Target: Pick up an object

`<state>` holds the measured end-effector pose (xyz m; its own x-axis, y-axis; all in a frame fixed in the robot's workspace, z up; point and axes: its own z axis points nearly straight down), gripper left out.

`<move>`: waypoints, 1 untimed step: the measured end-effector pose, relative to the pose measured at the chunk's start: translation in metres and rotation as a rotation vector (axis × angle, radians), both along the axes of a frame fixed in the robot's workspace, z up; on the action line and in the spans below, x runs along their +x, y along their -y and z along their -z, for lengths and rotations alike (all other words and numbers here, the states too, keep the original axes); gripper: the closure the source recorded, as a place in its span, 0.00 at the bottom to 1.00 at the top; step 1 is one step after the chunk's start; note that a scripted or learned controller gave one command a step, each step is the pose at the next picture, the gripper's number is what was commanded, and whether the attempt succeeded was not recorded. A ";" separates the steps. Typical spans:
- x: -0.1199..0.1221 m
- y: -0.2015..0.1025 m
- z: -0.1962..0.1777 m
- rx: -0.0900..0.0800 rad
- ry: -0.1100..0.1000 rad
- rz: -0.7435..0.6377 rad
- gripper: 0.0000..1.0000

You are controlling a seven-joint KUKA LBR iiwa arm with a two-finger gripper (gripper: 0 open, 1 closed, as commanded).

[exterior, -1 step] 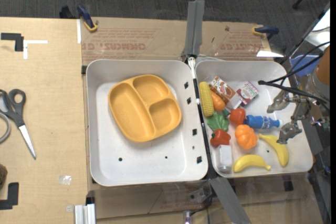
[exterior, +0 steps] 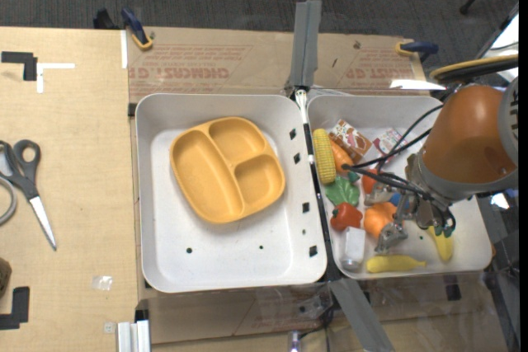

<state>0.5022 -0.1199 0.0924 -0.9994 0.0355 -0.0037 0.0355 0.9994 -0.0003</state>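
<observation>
I am reaching in from the right, my hand (exterior: 394, 233) hanging low in the right bin (exterior: 474, 255); I cannot tell how it is set. Just beside it are lying one orange fruit (exterior: 377, 218), one red pepper (exterior: 346, 216), one corn cob (exterior: 324, 156) and two bananas (exterior: 396, 263). The left bin (exterior: 157, 194) is carrying one yellow divided plate (exterior: 227, 169). One pair of scissors (exterior: 31, 185) is lying on the worktop (exterior: 66, 260), far left.

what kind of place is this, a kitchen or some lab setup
Most likely a robotics lab bench, not a kitchen. The food in the right bin looks like toys, such as a corn cob and a banana. Cardboard lines the bench, scissors lie nearby, and the gripper works over the toys.
</observation>
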 end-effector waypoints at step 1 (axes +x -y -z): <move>-0.003 -0.014 0.001 0.001 -0.003 0.160 0.00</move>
<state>0.4995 -0.1061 0.0913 -0.9809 0.1945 -0.0008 0.1945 0.9809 0.0001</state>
